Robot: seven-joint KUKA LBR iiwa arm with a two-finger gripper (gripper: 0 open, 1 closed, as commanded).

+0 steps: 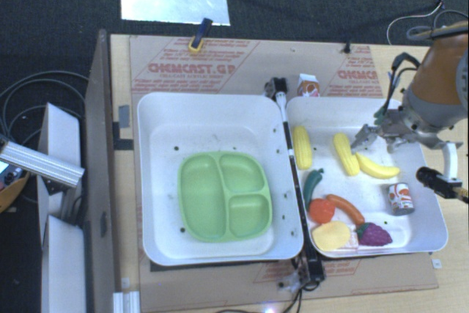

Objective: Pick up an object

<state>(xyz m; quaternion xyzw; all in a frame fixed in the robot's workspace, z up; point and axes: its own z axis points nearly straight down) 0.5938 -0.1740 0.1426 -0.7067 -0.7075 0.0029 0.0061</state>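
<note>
My gripper (378,141) hangs over the back part of the right bin (432,231), open, with nothing between its fingers. Just below and in front of it lie a yellow banana (378,169) and a yellow corn cob (346,155). A second corn cob (302,146) rests against the bin's left wall. Toward the front are a green pepper (313,182), a red tomato (321,210), an orange carrot (347,208), a pale yellow piece (331,234), purple grapes (374,234) and a small can (400,198).
The left bin (157,157) holds a green divided plate (226,196). A small carton (308,86) stands on the bench behind the right bin. A black part (440,183) juts in at the right edge of the bin.
</note>
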